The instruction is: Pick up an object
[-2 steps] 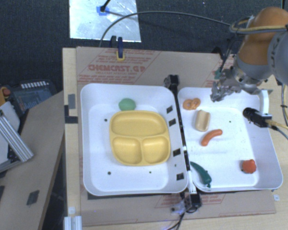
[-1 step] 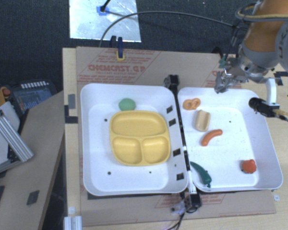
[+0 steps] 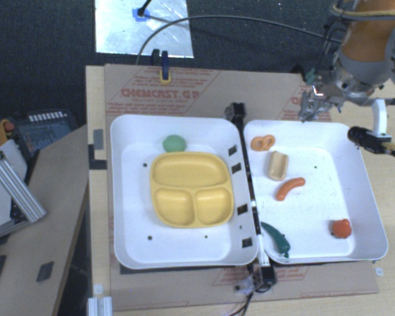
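Worktop (image 3: 99, 176) carries cardboard sheet printed "CHEMCAST GP" in red, part hidden. Left bin (image 3: 128, 242): yellow divided tray (image 3: 191, 189), green round piece (image 3: 174, 143) touching its far edge. Right bin (image 3: 365, 196): tan cylinder (image 3: 277, 164), orange sausage (image 3: 289, 188), small pretzel-shaped ring (image 3: 263, 142), red-orange ball (image 3: 341, 228), dark green piece (image 3: 276, 238) on the near-left rim. Tool (image 3: 314, 108) hangs over the bin's far rim; whether its tips are parted or closed, cannot tell. It holds nothing visible. Ring is the nearest pick, lying left of and nearer the camera than the tool; sausage's long axis runs diagonally.
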### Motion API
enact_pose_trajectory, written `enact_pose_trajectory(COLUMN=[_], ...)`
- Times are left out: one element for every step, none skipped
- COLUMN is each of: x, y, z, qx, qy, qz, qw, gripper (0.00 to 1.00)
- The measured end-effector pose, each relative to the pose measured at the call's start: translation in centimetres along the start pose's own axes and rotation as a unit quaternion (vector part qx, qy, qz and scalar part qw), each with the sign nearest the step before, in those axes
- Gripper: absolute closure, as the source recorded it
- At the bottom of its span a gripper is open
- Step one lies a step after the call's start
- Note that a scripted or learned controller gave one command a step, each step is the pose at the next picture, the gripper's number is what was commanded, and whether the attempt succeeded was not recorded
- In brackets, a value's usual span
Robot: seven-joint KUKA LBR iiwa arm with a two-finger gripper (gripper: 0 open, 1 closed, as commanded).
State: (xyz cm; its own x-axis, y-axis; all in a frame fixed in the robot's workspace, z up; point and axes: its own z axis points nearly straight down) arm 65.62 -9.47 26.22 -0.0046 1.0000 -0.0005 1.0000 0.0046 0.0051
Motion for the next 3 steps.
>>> enact_pose_trajectory(x=[5.7,11.2,15.4], y=[-2.5,-5.3,-7.0], z=[1.2,2.2,3.6], qx=[0.003,0.003,0.003], qy=[0.001,0.001,0.001], qz=[-0.002,-0.002,-0.002], qw=[1.0,1.0,1.0], gripper=[1.0,1.0,1.0])
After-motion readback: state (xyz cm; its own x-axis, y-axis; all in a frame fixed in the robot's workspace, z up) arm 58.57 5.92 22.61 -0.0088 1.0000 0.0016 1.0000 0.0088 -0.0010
